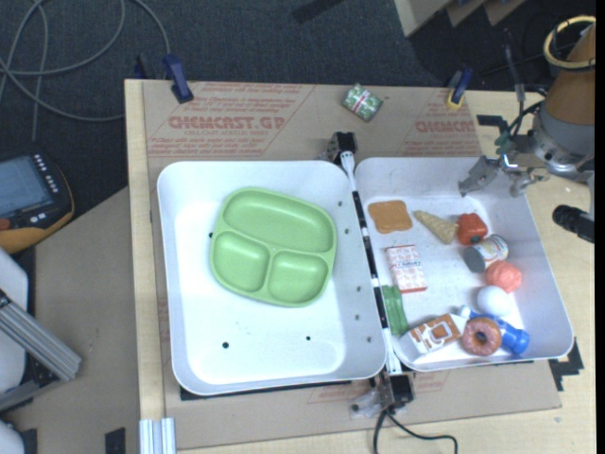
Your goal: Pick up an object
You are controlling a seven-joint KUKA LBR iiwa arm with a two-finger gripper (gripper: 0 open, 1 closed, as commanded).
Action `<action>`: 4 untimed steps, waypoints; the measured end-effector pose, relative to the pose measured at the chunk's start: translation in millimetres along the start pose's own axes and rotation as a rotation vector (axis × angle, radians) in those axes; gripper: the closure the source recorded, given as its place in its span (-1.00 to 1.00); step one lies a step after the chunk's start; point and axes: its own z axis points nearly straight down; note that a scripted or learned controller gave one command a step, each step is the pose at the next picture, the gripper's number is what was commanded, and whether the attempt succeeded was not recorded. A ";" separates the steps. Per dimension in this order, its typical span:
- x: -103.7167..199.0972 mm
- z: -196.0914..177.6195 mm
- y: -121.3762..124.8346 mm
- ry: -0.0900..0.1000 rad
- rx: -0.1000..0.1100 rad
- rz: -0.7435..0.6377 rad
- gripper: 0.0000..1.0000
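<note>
Right bin [553, 282] is pretty crowded: toast [389, 216], cone [435, 225], red pepper [472, 227], pink carton [406, 267], orange ball [505, 276], egg [492, 299] and donut [482, 336] all packed close, so there's plenty to bump. Left bin [189, 282] just has a green tray [273, 246]. Arm comes in from the far right, tool [496, 173] hanging over the right bin's far edge, fingers spread apart with nothing between them.

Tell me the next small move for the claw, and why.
Probably shift it toward the camera and lower it over the red toy. The claw hangs above the right bin's far corner with nothing between its fingers, while the toys lie nearer the camera, and the red one looks closest.
</note>
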 end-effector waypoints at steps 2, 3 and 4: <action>23.9 38.0 -38.8 0.002 0.001 0.001 1.00; 113.2 52.2 -37.3 0.003 -0.005 -0.002 1.00; 168.7 -67.3 -54.3 0.003 0.001 -0.002 1.00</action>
